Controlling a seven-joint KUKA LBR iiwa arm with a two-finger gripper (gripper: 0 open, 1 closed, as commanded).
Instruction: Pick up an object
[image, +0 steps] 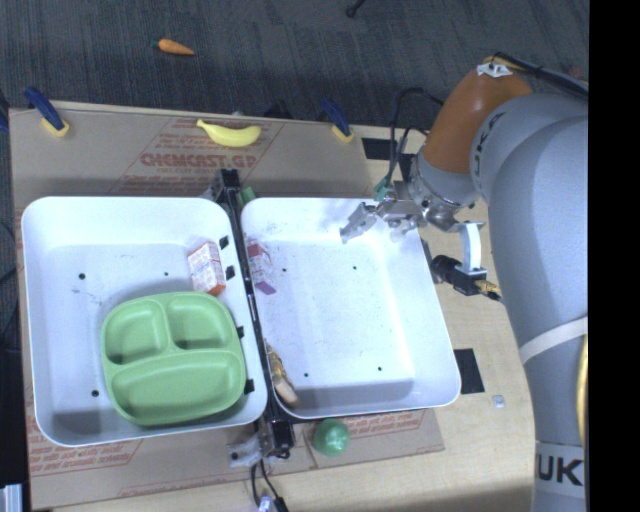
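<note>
Here, green tray (175, 358) and carton (205, 266) in left bin (60, 225).

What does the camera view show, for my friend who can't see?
A grey robot arm reaches from the right, its gripper over the right white bin. The left white bin holds a green plastic divided tray and a small carton.

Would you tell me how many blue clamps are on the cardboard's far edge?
2: one clamp at the far left corner of the cardboard, the other clamp right of the banana. The arm may hide more.
</note>
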